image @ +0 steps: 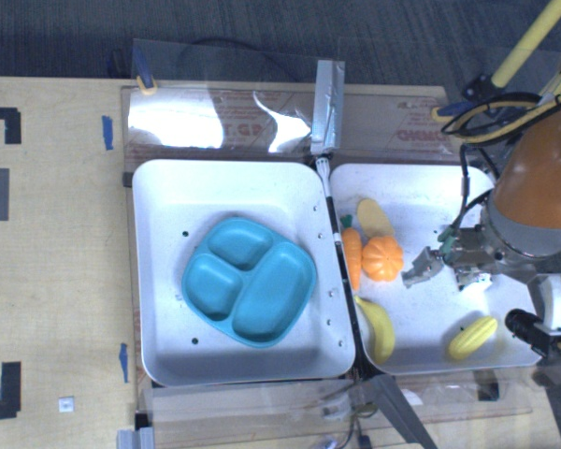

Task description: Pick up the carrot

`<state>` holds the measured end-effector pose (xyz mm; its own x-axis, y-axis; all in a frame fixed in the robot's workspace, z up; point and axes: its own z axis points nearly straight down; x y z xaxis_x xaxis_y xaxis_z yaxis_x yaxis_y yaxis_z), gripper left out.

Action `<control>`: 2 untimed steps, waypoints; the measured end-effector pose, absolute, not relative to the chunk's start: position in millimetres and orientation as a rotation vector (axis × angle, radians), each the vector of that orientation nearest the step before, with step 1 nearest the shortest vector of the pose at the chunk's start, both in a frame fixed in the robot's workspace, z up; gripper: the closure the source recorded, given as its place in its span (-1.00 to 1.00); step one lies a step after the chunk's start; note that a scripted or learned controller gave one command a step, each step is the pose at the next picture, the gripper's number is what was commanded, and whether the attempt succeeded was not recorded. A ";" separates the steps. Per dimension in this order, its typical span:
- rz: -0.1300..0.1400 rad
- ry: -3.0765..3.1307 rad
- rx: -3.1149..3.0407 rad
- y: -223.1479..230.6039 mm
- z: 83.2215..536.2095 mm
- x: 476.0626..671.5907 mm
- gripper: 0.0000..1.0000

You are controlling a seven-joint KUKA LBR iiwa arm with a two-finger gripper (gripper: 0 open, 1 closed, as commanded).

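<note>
Orange and slim, the carrot [352,258] lies in the right bin [421,187], pressed along that bin's left wall at about 9 o'clock from the bin's middle, its green tip pointing toward 12 o'clock. A small orange pumpkin [382,258] sits touching it on the 3 o'clock side, and a pale yellow, rounded piece [374,219] rests just beyond the pumpkin toward 12 o'clock. At 6 o'clock from the carrot, a yellow banana [377,326] curves along the same wall, and a yellow lemon-like fruit [472,337] lies near the bin's 5 o'clock corner. The gripper [419,270] hangs over the middle of the right bin, at 3 o'clock from the pumpkin and apart from it, its light grey fingers [428,262] pointing toward 9 o'clock; whether they are spread or pressed together cannot be told from this view, and nothing can be seen between them. The grey arm with its orange band [542,181] enters from 3 o'clock. The left bin [168,195] holds a blue tray [251,279] with three compartments, lying tilted near its middle. Both bins rest on a light wooden bench [56,251].
</note>
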<state>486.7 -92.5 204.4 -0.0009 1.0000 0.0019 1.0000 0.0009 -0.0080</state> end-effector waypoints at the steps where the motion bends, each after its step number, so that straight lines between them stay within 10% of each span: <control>1: 0.008 -2.303 -2.126 -107.9 107.7 553.7 -1.00; 2: 0.004 -2.413 -2.002 -97.9 124.1 544.1 -1.00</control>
<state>544.1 -97.9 124.1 -0.1849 0.9828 0.0031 0.9827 0.1849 -0.0058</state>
